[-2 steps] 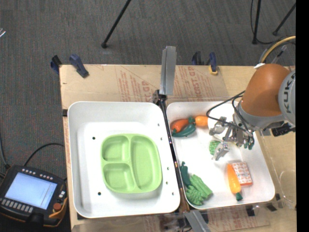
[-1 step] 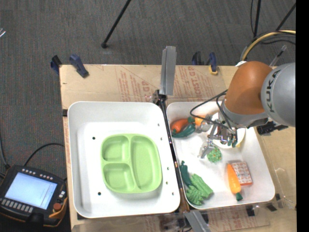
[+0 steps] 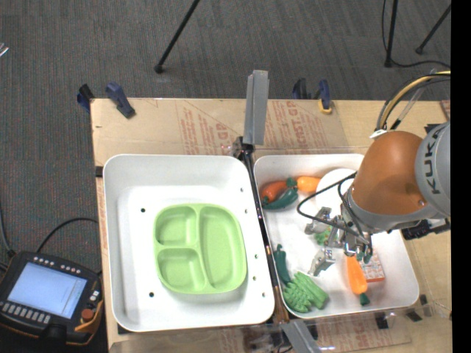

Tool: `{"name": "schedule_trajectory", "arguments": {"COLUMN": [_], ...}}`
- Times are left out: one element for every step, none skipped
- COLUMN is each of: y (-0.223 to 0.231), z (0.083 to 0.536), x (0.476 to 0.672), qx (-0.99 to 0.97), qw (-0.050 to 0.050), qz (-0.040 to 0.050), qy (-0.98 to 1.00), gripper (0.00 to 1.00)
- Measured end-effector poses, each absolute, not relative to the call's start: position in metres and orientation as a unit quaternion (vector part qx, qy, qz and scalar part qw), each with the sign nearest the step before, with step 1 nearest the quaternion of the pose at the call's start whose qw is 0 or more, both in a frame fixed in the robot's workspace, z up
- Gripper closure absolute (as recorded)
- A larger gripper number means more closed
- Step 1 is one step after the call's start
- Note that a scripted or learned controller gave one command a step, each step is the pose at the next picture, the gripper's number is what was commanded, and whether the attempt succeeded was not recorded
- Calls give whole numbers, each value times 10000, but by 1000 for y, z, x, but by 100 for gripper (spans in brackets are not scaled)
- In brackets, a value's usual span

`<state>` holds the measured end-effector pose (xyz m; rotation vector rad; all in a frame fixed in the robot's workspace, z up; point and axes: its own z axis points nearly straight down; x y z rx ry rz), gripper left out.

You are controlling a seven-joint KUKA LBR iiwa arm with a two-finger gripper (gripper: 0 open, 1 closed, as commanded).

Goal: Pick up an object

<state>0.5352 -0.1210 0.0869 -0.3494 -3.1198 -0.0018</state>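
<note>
My gripper (image 3: 321, 246) hangs low over the middle of the right bin (image 3: 409, 285), below the grey arm's orange band (image 3: 394, 175). Its two metal fingers (image 3: 322, 262) stand apart, open, with nothing held between them. A small green piece (image 3: 321, 235) lies just by the upper finger. An orange carrot (image 3: 356, 275) and a red-and-white box (image 3: 372, 269) lie immediately right of the gripper. A knobbly green vegetable (image 3: 305, 291) sits at the bin's front, a dark green pod (image 3: 282, 263) beside it. At the back lie a red-orange pepper (image 3: 272, 190), a green pepper (image 3: 284, 200) and an orange piece (image 3: 307, 184).
A white dish (image 3: 337, 179) sits at the back of the right bin, partly under the arm. The left bin (image 3: 125, 190) holds a light green divided plate (image 3: 200, 248). A grey upright post (image 3: 256, 112) stands behind the divide between bins. A teach pendant (image 3: 48, 293) lies at lower left.
</note>
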Motion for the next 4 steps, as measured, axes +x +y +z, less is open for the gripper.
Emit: {"name": "schedule_trajectory", "arguments": {"y": [-120, -120, -104, -188], "z": [97, 97, 87, 87], "x": [537, 536, 586, 474], "qx": [-1098, -1096, -689, -1256], "qw": [1, 6, -1, 13], "qz": [-11, -11, -7, 0], "qy": [-9940, -9940, -9976, -9921], "gripper": [100, 0, 0, 0]}}
